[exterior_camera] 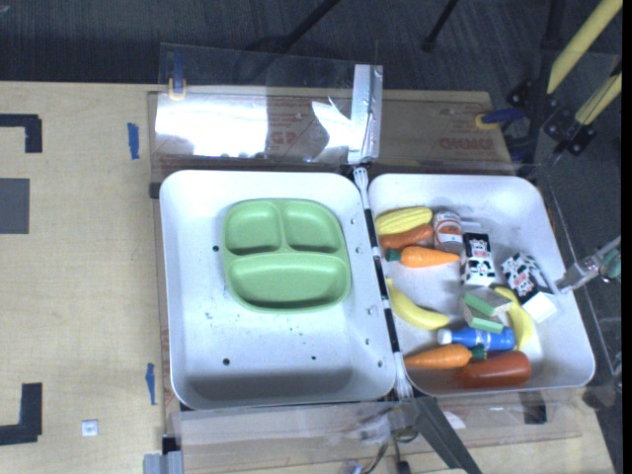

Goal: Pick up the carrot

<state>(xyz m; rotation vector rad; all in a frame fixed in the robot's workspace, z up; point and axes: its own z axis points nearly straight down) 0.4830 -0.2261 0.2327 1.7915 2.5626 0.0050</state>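
A: Carrot (431,257) first: where does it lie?

B: In the right bin (528,197), toward its left wall, lying on its side just below a yellow corn cob (403,220) and above a banana (415,310). A second orange carrot-like piece (438,356) lies near the bin's front edge, touching a red sausage (494,367).

A: What else is around it?

B: A small can (448,229) sits just to its upper right, and a black-and-white cow-print carton (478,260) stands beside it on the right. A blue-capped bottle (478,339) lies between the banana and the sausage.

A: And the left bin (188,265)?

B: It holds a green divided plate (286,253), with nothing on the plate.

A: How is the claw (600,265)?

B: Only a pale bit shows at the far right, outside the bin's rim. I cannot tell whether it is open, and nothing is seen in it.

A: The counter (69,265)?

B: Light wood, with black tape marks on the left.
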